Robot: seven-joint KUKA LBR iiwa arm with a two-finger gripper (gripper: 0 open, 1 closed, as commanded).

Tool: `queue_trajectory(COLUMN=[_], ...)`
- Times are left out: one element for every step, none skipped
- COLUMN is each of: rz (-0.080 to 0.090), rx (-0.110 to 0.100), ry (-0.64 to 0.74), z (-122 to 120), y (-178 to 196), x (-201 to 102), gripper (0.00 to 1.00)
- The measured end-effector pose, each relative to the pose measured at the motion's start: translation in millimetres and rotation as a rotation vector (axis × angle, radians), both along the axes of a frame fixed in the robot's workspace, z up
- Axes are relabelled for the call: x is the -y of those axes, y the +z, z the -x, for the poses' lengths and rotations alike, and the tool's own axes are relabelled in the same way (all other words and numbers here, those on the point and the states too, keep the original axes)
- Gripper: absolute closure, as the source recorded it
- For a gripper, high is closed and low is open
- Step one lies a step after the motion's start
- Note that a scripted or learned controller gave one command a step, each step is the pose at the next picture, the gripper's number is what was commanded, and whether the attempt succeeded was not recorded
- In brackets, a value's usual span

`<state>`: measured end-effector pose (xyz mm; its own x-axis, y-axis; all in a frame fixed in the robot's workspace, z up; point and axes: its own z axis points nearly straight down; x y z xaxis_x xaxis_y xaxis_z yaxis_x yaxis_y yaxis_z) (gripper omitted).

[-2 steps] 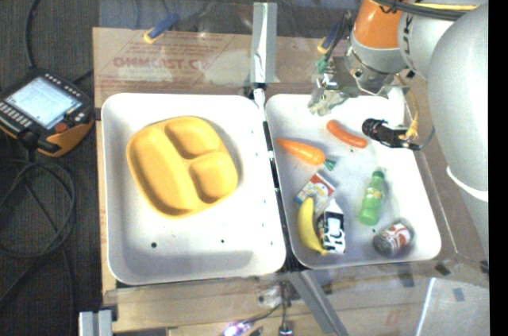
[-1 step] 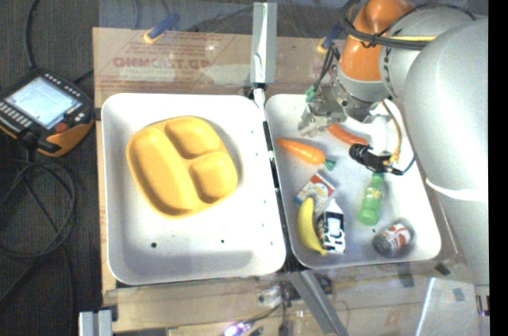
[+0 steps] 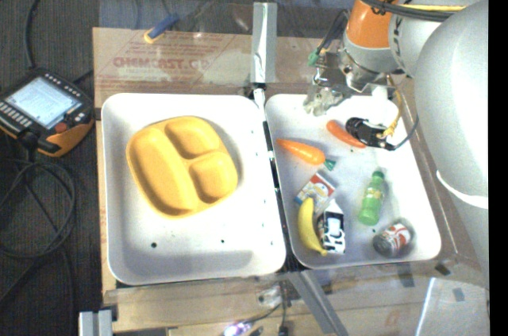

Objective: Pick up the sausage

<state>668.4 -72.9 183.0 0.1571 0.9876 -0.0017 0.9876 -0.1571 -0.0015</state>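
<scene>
Camera view looks down at a slant on the worktop (image 3: 159, 66), where the arm (image 3: 448, 48) reaches in from the right, its big grey body cut off by the frame edge and covering the far right corner of the right bin (image 3: 405, 175). The claw (image 3: 321, 100) hangs over the far left part of that bin, close to its back wall. It is small and blurred against the white, so I cannot tell whether it is released or clenched, and nothing can be made out in its grasp.

The sausage (image 3: 341, 133), a short reddish-orange piece, lies on the bin floor just beside the claw, on the near right of it. Its far right end is hidden behind part of the robot. A carrot (image 3: 300, 150) lies near it to the left, with its green end pointing to the right.

Nearer the front lie a small red-and-white carton (image 3: 316, 187), a banana (image 3: 308, 226) and a black-and-white carton (image 3: 334, 231) touching the banana; the print on both cartons is too small to read. A green bottle (image 3: 371, 198) and a can (image 3: 392, 239) on its side lie to their right.

The left bin (image 3: 119, 239) holds a yellow compartment tray (image 3: 184, 164). A handheld control unit (image 3: 44, 110) lies off the worktop at the left, partly cut by the frame edge.
</scene>
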Motion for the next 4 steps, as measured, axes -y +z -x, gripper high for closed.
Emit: queue_trajectory(rz=[0.002, 0.000, 0.001, 0.000], rx=[-0.001, 0.001, -0.001, 0.000], ry=[0.037, -0.019, -0.050, -0.010], z=[9.6, 25.9, 21.7, -0.2], y=[-54.0, 59.5, -0.5, 59.3], x=[22.2, 11.5, 0.7, -33.5], gripper=[1.00, 1.00, 1.00, 1.00])
